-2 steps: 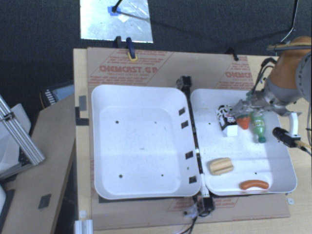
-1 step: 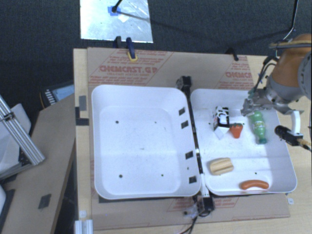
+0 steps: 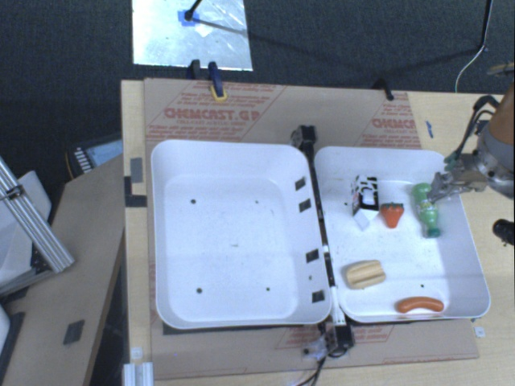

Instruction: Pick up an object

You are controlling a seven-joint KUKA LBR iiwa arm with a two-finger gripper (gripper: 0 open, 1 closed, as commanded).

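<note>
light: even, cool overhead wash, moderately bright | glare: white bins [image 3: 233, 155] near blown out; foil sheet [image 3: 191, 22] at top shines patchily | shadows: soft, short, beside the bins' inner walls and under small items | focus: soft overall, low resolution, slight grain on the dark carpet [image 3: 56, 71] | distortion: mild

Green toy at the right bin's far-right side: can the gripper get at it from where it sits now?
Probably yes. The gripper hangs at the right bin's right edge, right beside the green toy, with nothing between them. The orange toy lies apart on its left.
</note>
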